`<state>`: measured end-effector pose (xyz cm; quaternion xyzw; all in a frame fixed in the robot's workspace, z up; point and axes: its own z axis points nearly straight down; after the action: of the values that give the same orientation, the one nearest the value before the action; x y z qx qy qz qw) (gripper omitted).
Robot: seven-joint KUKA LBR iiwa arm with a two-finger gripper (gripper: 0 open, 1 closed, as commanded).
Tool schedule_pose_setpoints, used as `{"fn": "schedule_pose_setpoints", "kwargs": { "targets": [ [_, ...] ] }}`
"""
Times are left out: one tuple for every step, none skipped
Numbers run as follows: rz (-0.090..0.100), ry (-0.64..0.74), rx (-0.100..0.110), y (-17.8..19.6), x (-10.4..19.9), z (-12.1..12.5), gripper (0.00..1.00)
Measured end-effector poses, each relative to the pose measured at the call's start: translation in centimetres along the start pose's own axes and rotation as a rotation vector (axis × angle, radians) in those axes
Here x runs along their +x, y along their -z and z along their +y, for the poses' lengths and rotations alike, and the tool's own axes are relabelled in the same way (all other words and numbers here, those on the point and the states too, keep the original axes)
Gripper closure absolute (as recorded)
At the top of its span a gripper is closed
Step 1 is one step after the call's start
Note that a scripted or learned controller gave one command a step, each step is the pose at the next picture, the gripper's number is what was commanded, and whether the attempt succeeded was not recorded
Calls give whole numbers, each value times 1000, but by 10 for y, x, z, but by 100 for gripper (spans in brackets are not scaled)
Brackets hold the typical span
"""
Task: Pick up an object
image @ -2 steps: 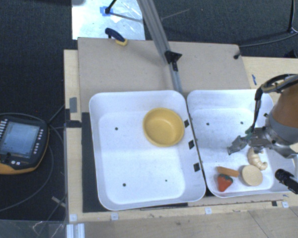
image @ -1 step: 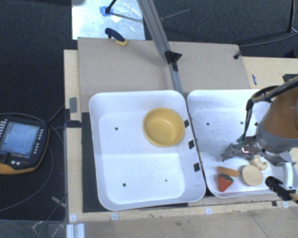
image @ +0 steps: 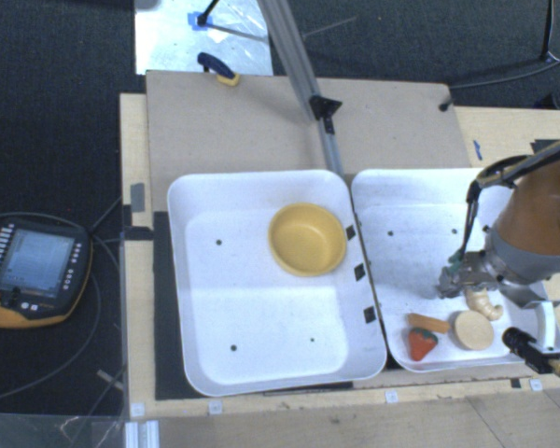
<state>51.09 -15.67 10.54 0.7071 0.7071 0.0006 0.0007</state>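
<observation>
- Dark carpet surrounds the table (image: 392,119), where two shallow white bins sit side by side on a sheet of brown board.
- Off on the floor lies a control pad (image: 30,271) with a lit screen.
- Left bin (image: 261,343): one yellow bowl (image: 307,239), upright, near the far right corner.
- Right bin (image: 401,213): the small things crowd the near edge — an orange stick (image: 428,322), a red-and-green strawberry-like toy (image: 422,343) just beside it, a pale round disc (image: 473,330), and a cream curled piece (image: 483,301) above the disc.
- And the arm (image: 537,222) is in from the right, wrist low over that cluster, with the claw (image: 455,280) just beside the cream piece.
- How far the claw is parted, and whether it has anything, cannot be told from this angle; it is too small and dark.
- By the look of it this is the reach-and-close step: down among the objects, lift not yet made.
- Next up calls for a firm close on one piece, likely the cream one, then a straight rise clear of the bin wall without dragging its neighbours.
</observation>
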Motion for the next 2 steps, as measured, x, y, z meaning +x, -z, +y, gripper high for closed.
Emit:
{"fn": "schedule_pose_setpoints", "kwargs": {
  "targets": [
    [-1, 0, -4, 61, -6, 2, 100],
    [-1, 1, -3, 105, -3, 7, 100]
  ]
}}
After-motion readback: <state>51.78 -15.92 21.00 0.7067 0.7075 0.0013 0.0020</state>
